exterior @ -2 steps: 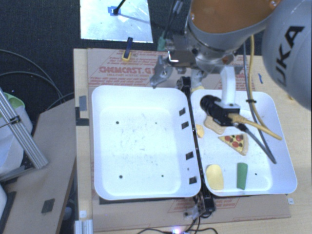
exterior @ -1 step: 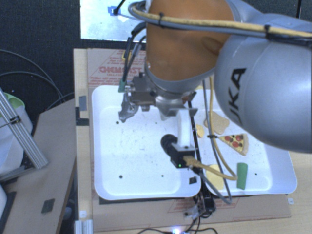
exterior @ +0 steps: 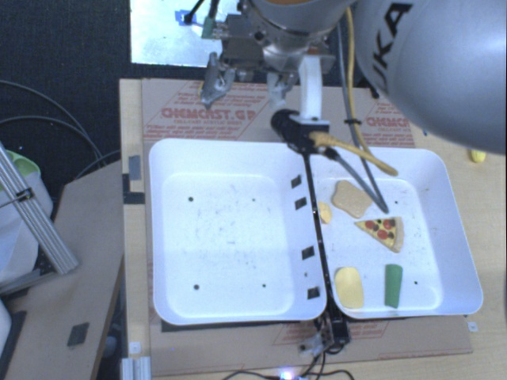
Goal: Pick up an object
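Note:
Several toy foods lie in the right bin (exterior: 455, 212): a pizza slice (exterior: 382, 232), a tan biscuit-like piece (exterior: 351, 199), a yellow oval (exterior: 348, 286), a green stick (exterior: 393, 285) and a small yellow bit (exterior: 324, 212) by the divider. My gripper (exterior: 246, 85) hangs high over the back edge of the left bin (exterior: 170, 212), near the cardboard. Its two grey fingers (exterior: 214, 81) stand well apart, open, with nothing between them. It is far from every piece of food.
A black fitting (exterior: 290, 125) with a yellow cable (exterior: 356, 153) and thin grey rods reaches over the right bin's back corner. The big grey arm fills the upper right. A metal frame (exterior: 36, 220) and a green cup (exterior: 24, 166) stand at the left.

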`<state>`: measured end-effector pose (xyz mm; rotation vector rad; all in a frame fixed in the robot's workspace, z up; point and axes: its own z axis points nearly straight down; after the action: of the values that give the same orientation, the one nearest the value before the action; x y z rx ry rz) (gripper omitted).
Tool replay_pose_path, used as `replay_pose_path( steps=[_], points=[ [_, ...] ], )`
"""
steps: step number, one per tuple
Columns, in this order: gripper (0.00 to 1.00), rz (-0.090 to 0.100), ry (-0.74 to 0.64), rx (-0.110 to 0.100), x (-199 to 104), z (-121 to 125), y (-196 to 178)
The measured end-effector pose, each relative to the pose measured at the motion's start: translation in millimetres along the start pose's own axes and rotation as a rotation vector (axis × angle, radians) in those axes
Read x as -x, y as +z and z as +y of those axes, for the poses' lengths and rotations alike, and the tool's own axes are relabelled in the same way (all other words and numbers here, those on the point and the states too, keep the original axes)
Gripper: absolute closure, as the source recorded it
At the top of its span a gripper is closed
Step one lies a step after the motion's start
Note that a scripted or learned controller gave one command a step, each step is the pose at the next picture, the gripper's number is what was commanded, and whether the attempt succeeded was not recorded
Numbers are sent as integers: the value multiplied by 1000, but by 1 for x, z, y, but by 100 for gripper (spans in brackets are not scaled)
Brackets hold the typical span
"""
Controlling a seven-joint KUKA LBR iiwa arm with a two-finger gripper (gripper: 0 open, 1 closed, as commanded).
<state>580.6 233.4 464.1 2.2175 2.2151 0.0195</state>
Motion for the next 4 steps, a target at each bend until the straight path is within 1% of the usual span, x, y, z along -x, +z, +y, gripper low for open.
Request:
replay_pose_path(
  steps=[1,2,3,4],
  points=[
    [100,-1,-8,-8,-1,-3,-7],
    [100,-3,0,-16,50,-67,-7],
    [100,-5,0,-17,73,-96,54],
    [100,-3,3,-9,127,-94,40]
  ],
)
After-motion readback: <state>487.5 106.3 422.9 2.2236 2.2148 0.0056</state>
